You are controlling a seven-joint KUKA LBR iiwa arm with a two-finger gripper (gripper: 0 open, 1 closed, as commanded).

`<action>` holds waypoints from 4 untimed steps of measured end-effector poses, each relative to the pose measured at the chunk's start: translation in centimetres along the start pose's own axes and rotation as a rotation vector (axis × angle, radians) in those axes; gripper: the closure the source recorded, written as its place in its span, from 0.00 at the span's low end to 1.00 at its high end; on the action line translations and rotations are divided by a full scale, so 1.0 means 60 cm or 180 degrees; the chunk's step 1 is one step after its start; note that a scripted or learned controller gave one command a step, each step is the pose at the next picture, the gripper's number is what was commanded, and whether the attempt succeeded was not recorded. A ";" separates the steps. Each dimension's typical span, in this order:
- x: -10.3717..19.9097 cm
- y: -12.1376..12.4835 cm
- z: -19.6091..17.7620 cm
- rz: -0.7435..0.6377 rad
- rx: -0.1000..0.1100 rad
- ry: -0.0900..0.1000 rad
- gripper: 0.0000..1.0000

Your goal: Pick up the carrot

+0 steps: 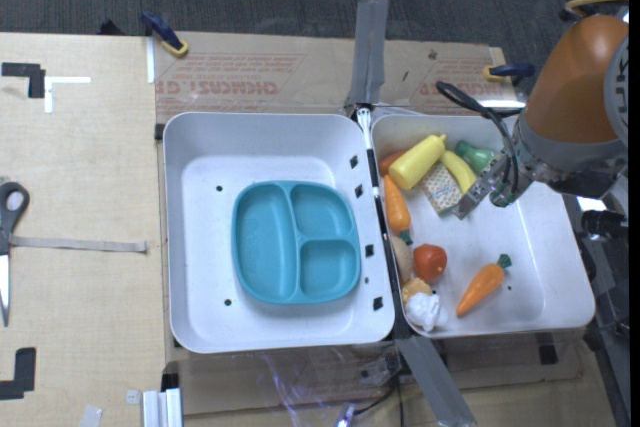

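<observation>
The carrot (480,284), orange with a small green top, lies tilted on the floor of the right bin (560,315), near its front. My gripper (487,191) hangs over the middle of that bin, above and behind the carrot and clear of it. It is close to a banana (461,172) and a speckled beige block (440,186). Nothing of the carrot is covered.
Along the right bin's left side lie a yellow bottle (416,160), a green item (476,155), an orange piece (397,206), a tomato (430,261) and a white lump (423,311). The left bin (190,315) holds a teal divided plate (297,242).
</observation>
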State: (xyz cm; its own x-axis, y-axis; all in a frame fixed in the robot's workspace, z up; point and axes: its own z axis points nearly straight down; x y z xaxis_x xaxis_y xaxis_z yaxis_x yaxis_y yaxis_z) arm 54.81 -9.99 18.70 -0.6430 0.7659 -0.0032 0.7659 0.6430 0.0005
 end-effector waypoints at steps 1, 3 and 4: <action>0.000 0.000 0.000 0.0001 0.0000 0.0001 0.00; 0.011 -0.119 0.134 -0.0385 -0.0006 -0.0008 1.00; 0.117 -0.048 -0.008 0.0012 -0.0003 0.0002 1.00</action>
State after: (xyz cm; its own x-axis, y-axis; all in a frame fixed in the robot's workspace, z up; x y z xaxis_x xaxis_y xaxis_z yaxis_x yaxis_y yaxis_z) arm 48.08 -6.46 19.18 -0.6401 0.7683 -0.0025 0.7682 0.6401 0.0013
